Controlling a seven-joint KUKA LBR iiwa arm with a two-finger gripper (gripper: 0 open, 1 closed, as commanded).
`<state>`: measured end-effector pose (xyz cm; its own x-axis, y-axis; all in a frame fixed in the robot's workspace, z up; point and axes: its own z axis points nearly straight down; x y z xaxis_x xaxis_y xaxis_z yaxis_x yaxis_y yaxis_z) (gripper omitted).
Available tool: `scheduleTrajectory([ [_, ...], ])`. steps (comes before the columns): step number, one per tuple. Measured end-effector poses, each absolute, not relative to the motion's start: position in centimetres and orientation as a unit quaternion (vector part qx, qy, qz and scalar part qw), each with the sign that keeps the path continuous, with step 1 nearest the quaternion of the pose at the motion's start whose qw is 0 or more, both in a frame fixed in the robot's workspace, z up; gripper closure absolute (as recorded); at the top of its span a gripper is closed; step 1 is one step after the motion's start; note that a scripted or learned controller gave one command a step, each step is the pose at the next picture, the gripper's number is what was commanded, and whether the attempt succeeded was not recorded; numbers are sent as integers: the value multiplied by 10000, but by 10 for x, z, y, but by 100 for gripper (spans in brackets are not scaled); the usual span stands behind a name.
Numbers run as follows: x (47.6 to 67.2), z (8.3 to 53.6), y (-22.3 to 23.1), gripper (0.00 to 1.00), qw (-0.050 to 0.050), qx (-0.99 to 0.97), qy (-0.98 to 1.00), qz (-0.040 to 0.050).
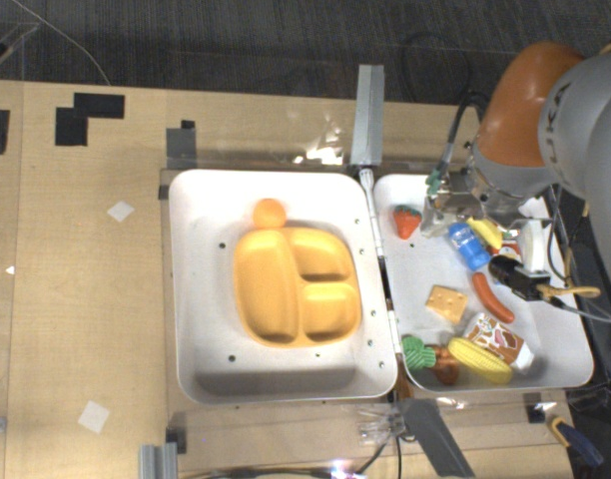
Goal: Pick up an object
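The gripper hangs low over the far end of the right bin, beside a red strawberry-like toy and a blue piece; whether its claw is parted or closed cannot be told from this slant, and nothing shows between it. Nearer lie a yellow piece, a cracker, a sausage, corn and a green item. The left bin holds a yellow divided tray.
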<state>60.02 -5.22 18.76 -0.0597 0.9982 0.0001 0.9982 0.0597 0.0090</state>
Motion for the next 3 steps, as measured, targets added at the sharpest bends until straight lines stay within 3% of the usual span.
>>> scheduleTrajectory([
  [1, 599, 186, -54, 0, 22, 6864, 7272, 19],
  [2, 615, 90, -88, 0, 52, 7056, 7086, 46],
  [3, 666, 86, -103, 0, -82, 6899, 7238, -40],
])
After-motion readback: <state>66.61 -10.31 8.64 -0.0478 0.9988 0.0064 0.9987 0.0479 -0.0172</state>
